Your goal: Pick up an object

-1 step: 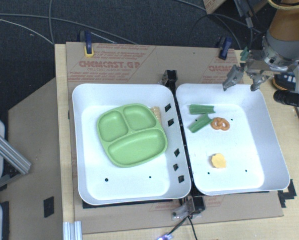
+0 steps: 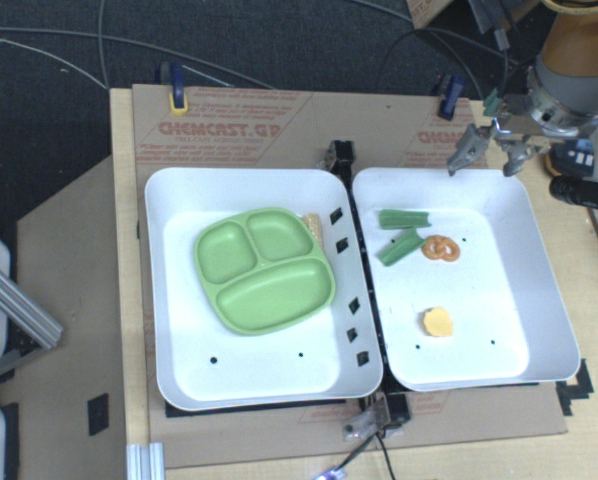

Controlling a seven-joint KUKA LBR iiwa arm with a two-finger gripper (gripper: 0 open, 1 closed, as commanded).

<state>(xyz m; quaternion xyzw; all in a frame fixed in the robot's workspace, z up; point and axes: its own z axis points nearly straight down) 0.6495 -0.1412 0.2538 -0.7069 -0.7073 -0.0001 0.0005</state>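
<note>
In the right bin (image 2: 514, 298) lie two green strips (image 2: 403, 233), a brown pretzel (image 2: 441, 249) and a yellow round piece (image 2: 438, 322). My gripper (image 2: 489, 155) hangs above the back rim of the right bin, up and to the right of the green strips. Its two grey fingers (image 2: 466, 154) are spread apart with nothing between them, so it is open. The arm comes in from the upper right corner.
The left bin (image 2: 179, 298) holds a green divided plate (image 2: 264, 269), with a small tan piece (image 2: 312, 230) at its back right edge. Black clips run along the seam between the bins. Blue clamps sit at the bench's back edge.
</note>
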